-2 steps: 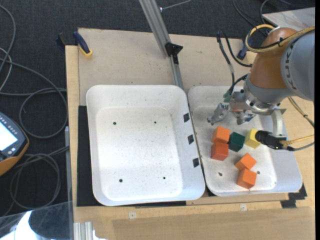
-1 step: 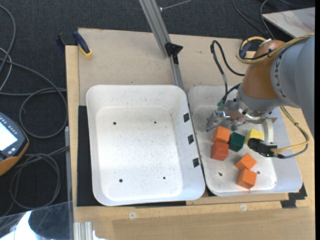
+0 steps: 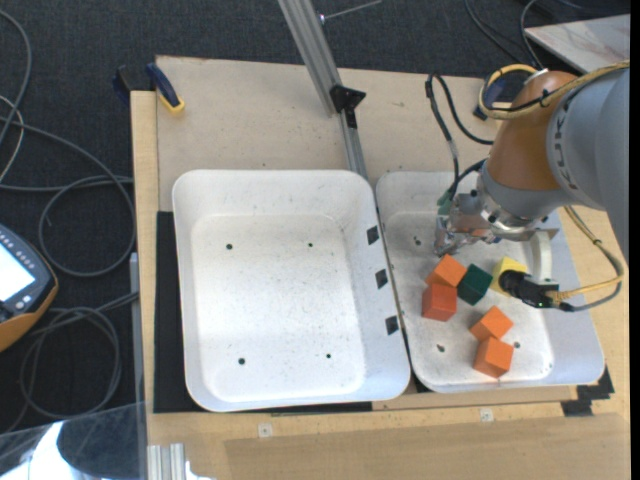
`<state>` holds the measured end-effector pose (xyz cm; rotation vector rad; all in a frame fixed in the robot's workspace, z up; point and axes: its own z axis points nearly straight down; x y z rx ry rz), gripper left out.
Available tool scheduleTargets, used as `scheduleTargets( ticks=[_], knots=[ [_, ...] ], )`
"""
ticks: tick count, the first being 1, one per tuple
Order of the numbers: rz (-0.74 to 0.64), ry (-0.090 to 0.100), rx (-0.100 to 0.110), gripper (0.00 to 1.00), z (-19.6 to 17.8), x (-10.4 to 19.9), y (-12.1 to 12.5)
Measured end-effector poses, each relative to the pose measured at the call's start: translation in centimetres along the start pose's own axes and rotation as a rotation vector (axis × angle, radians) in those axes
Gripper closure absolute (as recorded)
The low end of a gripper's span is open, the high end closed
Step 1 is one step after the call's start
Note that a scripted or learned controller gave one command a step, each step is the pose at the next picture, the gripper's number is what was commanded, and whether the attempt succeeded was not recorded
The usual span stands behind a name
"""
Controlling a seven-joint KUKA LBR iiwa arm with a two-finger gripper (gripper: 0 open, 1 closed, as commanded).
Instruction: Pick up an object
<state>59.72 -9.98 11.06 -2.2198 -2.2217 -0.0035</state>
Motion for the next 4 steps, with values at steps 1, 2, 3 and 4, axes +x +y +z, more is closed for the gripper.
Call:
scheduleTargets(
  ticks=[1,2,3,4],
  knots=[
    [0.001,-0.003,-0.005,1.0,-4.5,-0.5,-0.1],
    [-0.001,-0.003,-0.006,1.0,-8.9,-0.5,0.1],
    [0.0,-0.002,-0.001,1.0,-9.1,-0.4,0.2],
    [-0.005,0.001,0.003,1.0,-9.4,4.8,-1.4]
  ],
)
